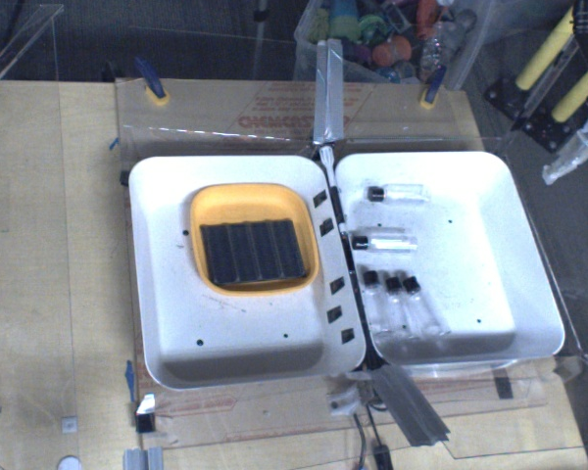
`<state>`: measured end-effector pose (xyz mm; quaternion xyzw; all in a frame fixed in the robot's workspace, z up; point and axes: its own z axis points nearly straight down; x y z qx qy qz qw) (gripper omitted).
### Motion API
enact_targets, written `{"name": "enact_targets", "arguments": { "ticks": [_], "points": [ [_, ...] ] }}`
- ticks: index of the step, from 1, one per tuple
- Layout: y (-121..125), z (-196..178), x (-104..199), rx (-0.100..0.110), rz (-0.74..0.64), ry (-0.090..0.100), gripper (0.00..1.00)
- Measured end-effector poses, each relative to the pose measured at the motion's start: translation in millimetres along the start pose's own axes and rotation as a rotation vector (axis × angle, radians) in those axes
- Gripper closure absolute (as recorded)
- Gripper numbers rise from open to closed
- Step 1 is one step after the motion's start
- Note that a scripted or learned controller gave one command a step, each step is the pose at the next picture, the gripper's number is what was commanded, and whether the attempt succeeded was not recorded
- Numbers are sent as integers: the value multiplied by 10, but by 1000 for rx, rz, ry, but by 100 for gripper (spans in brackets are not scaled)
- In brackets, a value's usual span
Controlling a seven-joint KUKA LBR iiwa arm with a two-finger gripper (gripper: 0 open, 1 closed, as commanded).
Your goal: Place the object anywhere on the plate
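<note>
Pale bench (49,262), two white bins. Clear vials (397,194) lie in the right bin (490,179), well apart from the yellow plate (250,196) at left, which bears a dark ribbed slab (252,251). My claw (568,162) hangs at the frame's right edge; clenched or released, I cannot tell. Picking comes first, I judge: descend squarely over one vial.

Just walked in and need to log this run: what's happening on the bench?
Nothing is being handled right now. The yellow plate, with a dark ribbed insert, sits in the left bin. Several clear vials with black caps lie in the right bin, mostly near the divider. None is on the plate yet. Part of the arm shows at the right edge, off the bins, so the task looks unstarted.
</note>
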<state>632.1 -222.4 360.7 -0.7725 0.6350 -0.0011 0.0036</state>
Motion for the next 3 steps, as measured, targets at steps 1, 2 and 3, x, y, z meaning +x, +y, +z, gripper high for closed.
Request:
{"name": "enact_targets", "arguments": {
  "ticks": [1,2,3],
  "points": [
    [-8,-111,4,6,7,-4,100],
    [44,197,-78,-7,-159,-3,100],
    [55,782,-96,-7,-357,-4,100]
  ]
}}
